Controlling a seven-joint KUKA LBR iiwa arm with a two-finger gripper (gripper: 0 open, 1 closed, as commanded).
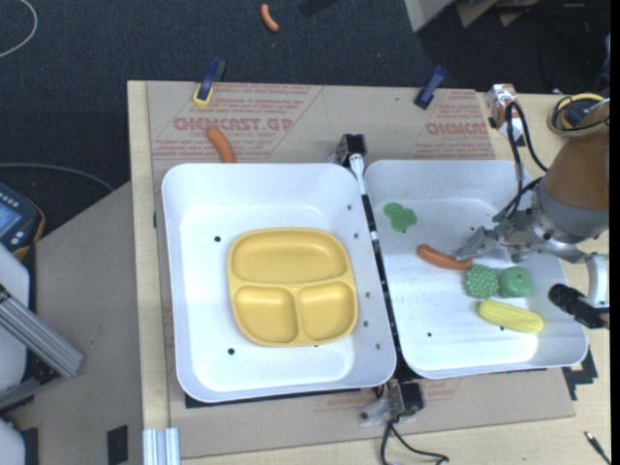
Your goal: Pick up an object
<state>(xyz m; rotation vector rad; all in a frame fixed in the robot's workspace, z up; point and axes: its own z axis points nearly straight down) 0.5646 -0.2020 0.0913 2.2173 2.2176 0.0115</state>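
The right bin (436,347) holds several toy foods. A flat green leafy piece (399,217) lies near its back left. An orange sausage (443,257) lies in the middle. Just right of it are a bumpy green broccoli (480,281) and a round green piece (516,281), with a yellow corn cob (511,315) in front of them. My gripper (492,242) hangs low over the bin, just right of the sausage's right end and just behind the broccoli. I see nothing held in it.
The left bin (194,260) carries a yellow three-compartment plate (291,284). A second orange sausage (222,144) lies on the cardboard behind the left bin. Blue clamps (207,81) (430,87) grip the board's back edge. The grey arm (581,177) enters from the right.
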